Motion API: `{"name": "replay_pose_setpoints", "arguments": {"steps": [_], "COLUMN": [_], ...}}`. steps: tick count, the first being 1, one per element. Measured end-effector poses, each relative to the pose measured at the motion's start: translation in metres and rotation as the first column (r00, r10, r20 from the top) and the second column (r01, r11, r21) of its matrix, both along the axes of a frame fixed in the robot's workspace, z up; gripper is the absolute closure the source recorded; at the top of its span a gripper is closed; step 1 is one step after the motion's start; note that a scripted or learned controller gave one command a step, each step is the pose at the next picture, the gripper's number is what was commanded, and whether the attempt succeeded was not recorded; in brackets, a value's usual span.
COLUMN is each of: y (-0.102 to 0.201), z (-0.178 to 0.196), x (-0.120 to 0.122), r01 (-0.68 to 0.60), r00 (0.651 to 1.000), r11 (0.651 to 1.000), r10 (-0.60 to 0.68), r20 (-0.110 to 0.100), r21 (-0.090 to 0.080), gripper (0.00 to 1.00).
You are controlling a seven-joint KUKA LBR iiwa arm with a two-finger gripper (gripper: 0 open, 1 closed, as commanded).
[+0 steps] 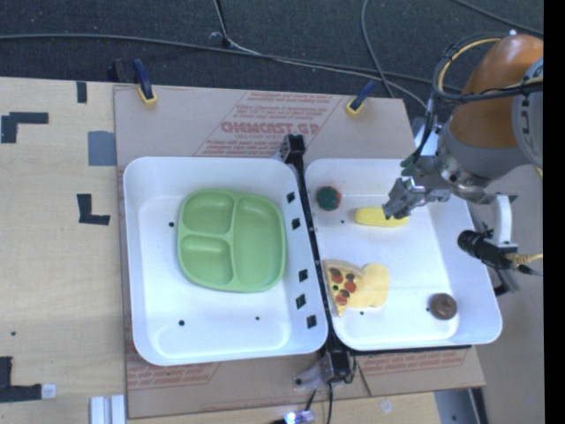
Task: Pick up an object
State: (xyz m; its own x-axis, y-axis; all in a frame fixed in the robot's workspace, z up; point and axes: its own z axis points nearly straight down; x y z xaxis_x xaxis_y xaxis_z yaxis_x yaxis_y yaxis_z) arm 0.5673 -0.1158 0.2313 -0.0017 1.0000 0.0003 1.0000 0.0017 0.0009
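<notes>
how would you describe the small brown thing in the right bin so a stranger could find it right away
Start at the right white bin, the one without the green divided plate. Go to its near right corner, away from the gripper and the yellow piece at the far side. The small brown round object sits there alone, darker and smaller than the pizza slice toy to its left.

The right bin has four small things in it; a yellow banana lies flat near the back. A green ball sits just left of it; a pizza slice and a brown round thing lie nearer the front.
</notes>
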Motion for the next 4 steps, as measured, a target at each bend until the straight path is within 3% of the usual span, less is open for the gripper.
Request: {"name": "replay_pose_setpoints", "arguments": {"steps": [4], "y": [0.194], "z": [0.011], "x": [0.000], "r01": [-0.004], "r00": [1.000], "r11": [1.000], "r10": [0.004], "r20": [-0.002], "r21": [0.000], "gripper": [1.00]}}
